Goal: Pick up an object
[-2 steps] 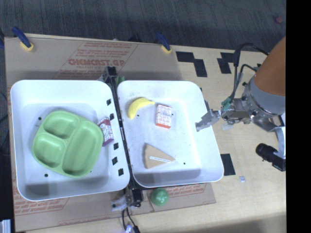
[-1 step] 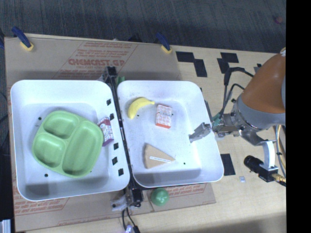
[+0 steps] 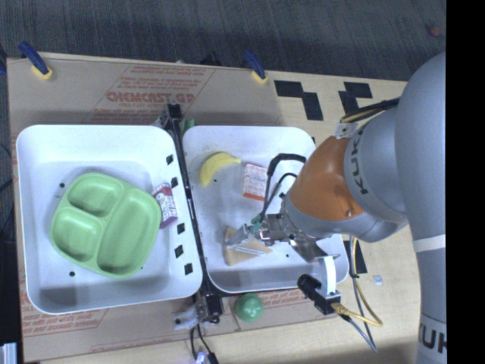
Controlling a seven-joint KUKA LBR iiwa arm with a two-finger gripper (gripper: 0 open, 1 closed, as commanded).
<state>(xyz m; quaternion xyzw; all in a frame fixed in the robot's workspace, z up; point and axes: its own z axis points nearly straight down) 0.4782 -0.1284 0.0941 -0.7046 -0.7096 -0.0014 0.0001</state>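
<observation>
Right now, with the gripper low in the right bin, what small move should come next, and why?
Probably a short, straight lift to test the grasp. The gripper sits down on the pale flat object near the right bin's front wall, but the view does not settle whether it has caught it. The banana and orange-white packet lie apart, behind.

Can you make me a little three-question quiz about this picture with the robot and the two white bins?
1. True or false: the green three-compartment plastic plate lies in the left shallow white bin.
2. Which bin holds the yellow banana: A, left; B, right shallow white bin?
3. Fill in: the small green ball sits ______ both bins, on the cardboard bench top.

Key: 1 true; 2 B; 3 outside.
</observation>
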